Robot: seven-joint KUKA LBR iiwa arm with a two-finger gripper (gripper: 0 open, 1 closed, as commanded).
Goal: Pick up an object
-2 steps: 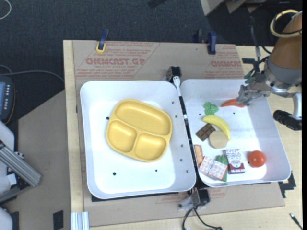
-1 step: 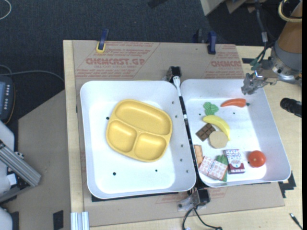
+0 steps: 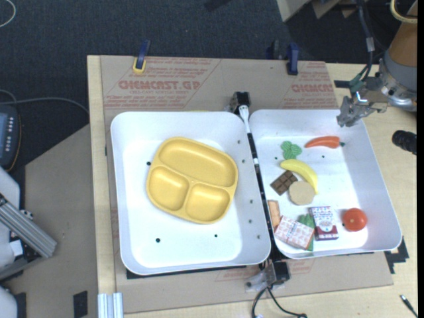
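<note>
The right bin [image 3: 377, 177] holds several small toy foods: an orange carrot [image 3: 322, 142], a green broccoli piece [image 3: 291, 149], a yellow banana [image 3: 300, 171], a brown chocolate bar [image 3: 285, 182], a tan round cookie [image 3: 301, 193], a red tomato [image 3: 355, 219], a red-and-white carton [image 3: 324, 221] and a checkered packet [image 3: 293, 232]. My gripper [image 3: 348, 116] hangs over the bin's far right corner, just above and right of the carrot. Nothing shows between its fingers.
The left bin [image 3: 129, 177] carries a yellow three-compartment tray [image 3: 191, 179]. A black divider clamp [image 3: 241, 102] sits between the bins at the back. Blue and yellow clamps [image 3: 140, 61] hold the cardboard base at the far edge.
</note>
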